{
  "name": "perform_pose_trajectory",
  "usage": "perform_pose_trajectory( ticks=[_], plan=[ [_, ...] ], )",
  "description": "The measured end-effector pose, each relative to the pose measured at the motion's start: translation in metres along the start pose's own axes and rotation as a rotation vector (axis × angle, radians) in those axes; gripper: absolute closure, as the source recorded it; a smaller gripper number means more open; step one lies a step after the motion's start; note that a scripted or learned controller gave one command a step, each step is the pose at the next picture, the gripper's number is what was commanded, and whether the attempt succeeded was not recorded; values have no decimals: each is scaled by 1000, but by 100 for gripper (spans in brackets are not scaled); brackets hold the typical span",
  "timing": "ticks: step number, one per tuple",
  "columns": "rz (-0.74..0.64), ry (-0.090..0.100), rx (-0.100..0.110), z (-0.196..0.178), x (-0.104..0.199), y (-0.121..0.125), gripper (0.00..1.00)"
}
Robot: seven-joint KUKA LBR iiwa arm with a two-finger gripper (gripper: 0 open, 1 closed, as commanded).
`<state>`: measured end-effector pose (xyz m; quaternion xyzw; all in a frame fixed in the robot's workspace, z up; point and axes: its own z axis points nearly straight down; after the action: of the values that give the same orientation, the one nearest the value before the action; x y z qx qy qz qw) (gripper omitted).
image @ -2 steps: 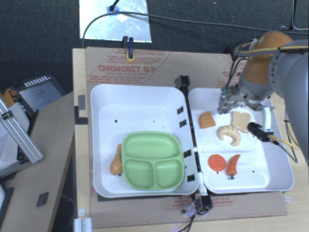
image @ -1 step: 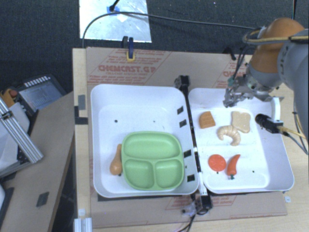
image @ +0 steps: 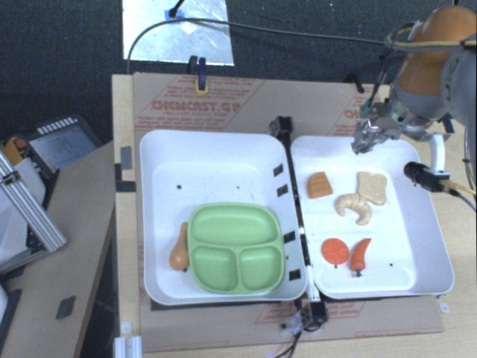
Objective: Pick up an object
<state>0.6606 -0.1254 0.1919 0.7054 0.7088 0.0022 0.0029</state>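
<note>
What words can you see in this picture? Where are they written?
"CHEMCAST GP": red print on the brown board under the bins, behind the left bin. The last letters are faint.
More red print on the same board behind the right bin, near the claw: partly hidden, too blurred to read.
Small red print along the board's front edge: too small to read.

Flat reflective silver metal sheet (image: 177, 19), upper centre of frame, on dark carpet. Blue-and-yellow clamp (image: 200, 75) at top edge of printed brown cardboard sheet (image: 223, 104), just below silver sheet. Grey box-shaped electronic device with vented top (image: 59, 146), left edge mid-frame. Ribbed aluminium extrusion bar (image: 28, 207), tilted, lower left. Black cable (image: 298, 32) across top.
</note>
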Motion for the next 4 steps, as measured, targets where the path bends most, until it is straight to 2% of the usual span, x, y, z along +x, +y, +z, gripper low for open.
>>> perform_pose_trajectory(
  ticks=[1, 4],
  plan=[
    [0, 0, 0, -55, 0, 2, 100],
    [-4, 3, 7, -67, 142, -41, 100]
  ],
)
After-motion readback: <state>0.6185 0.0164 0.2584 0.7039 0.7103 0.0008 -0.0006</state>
